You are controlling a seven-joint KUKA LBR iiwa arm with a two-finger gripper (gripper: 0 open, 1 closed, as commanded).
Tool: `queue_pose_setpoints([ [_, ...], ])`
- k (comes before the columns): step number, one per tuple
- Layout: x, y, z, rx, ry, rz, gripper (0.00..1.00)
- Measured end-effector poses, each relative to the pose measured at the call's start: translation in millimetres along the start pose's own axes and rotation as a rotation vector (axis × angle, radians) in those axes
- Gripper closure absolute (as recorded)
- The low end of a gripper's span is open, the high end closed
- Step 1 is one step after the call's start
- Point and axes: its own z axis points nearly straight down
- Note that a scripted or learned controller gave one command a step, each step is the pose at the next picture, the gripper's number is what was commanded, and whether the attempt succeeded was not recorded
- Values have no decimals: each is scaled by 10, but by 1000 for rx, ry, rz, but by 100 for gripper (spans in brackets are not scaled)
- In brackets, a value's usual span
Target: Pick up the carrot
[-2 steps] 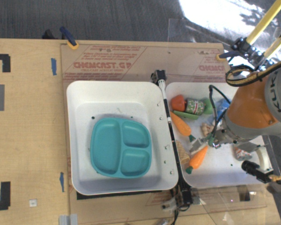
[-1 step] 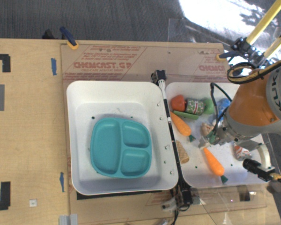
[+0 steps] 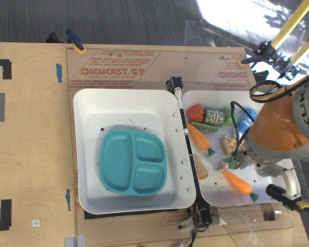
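Note:
Two orange carrots with green tips lie in the right bin (image 3: 278, 195). One carrot (image 3: 200, 137) is near the bin's left wall, pointing down and right. The other carrot (image 3: 237, 182) lies near the front, also slanted down and right. My gripper (image 3: 232, 162) hangs low over the middle of the right bin, just above and behind the upper end of the front carrot. The arm's orange band (image 3: 278, 122) covers the bin's right part. Nothing visibly hangs from the gripper.
The right bin also holds a red piece (image 3: 195, 111), a green can (image 3: 215, 117), a blue item (image 3: 244, 121), a beige piece (image 3: 228, 144) and a brown slice (image 3: 200, 167). The left bin (image 3: 87, 138) holds a teal divided plate (image 3: 133, 161).

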Motion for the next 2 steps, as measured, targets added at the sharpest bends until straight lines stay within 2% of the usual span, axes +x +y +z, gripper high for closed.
queue_pose_setpoints([
  [1,-4,25,-102,-7,-3,2,100],
  [2,-3,19,-96,-5,-2,2,0],
])
